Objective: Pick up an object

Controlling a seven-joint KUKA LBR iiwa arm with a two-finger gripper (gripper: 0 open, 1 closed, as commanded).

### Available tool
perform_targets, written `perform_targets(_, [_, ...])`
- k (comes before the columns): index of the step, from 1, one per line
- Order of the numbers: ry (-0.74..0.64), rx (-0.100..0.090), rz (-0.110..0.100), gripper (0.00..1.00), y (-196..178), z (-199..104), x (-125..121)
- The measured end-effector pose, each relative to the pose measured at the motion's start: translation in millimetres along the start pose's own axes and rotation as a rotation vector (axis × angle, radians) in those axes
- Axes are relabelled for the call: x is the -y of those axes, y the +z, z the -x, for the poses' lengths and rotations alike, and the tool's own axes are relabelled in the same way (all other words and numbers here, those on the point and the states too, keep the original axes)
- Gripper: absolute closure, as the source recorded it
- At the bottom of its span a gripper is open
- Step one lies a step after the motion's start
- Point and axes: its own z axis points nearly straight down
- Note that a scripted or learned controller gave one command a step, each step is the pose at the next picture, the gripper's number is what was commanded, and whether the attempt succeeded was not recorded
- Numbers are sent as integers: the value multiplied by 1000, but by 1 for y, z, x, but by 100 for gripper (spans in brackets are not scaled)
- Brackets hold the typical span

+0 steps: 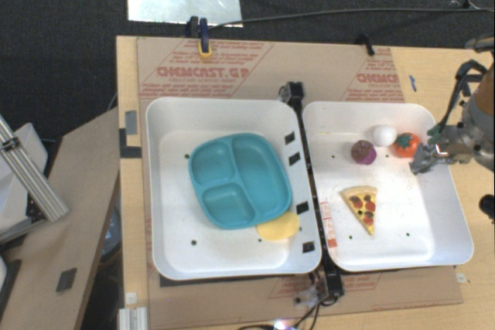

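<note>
Gripper (430, 157) poised at right rim of right bin (456, 243), finger state indiscernible; orange toy (406, 144) just left of gripper, nearest target, beside white ball (384, 135) and purple object (363, 152)

Teal tray (240, 180), yellow disc (280, 227), purple ball (363, 152), white ball (384, 135), orange-red fruit (406, 144), pepperoni-dotted yellow pizza slice (362, 206).

camera view: fixed overhead; slanted down | frames both bins (309, 166) whole; arm enters right
</note>
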Motion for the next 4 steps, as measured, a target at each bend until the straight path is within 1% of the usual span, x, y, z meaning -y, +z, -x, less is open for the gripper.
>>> perform_targets(1, [0, -1, 0, 100, -1, -44, -2])
perform_targets(2, [-2, -1, 0, 100, -7, -98, -9])
perform_targets(3, [0, -1, -2, 100, 8, -146, -17])
perform_targets(4, [-1, -2, -1, 100, 10, -198, -26])
